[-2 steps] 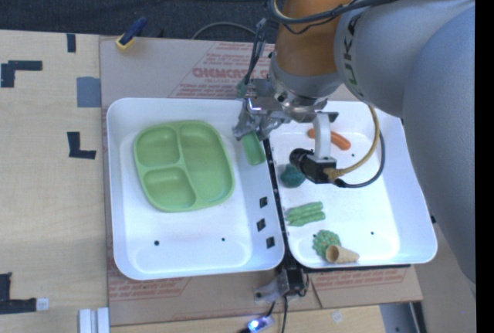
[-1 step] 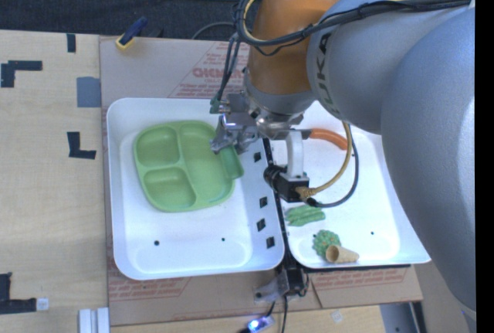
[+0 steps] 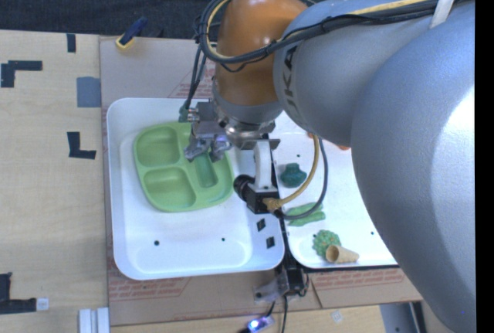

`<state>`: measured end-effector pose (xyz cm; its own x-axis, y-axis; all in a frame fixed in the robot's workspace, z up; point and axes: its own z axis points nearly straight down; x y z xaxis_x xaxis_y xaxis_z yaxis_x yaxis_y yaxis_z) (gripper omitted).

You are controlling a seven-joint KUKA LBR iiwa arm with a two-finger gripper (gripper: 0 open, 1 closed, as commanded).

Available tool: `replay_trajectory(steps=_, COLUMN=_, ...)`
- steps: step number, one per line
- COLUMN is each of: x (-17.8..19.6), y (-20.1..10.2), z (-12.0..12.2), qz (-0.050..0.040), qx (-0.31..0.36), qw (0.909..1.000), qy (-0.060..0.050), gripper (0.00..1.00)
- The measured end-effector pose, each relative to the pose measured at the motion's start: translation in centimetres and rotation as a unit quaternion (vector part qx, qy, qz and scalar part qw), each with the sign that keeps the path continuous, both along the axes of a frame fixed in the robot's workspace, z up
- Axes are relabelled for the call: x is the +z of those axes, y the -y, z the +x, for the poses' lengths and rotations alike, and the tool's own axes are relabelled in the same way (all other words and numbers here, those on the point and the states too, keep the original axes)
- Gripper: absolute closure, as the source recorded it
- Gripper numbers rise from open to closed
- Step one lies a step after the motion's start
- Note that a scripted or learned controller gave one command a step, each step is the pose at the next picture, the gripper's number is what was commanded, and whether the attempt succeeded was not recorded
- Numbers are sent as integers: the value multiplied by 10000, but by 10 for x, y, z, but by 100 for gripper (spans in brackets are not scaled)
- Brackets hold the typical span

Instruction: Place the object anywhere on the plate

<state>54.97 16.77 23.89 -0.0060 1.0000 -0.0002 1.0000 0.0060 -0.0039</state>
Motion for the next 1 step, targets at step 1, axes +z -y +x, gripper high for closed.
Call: replay_trajectory(steps=1, x=0, y=2, z=1, qz=-3, qx=-14, qw=10000, qy=3, gripper=0)
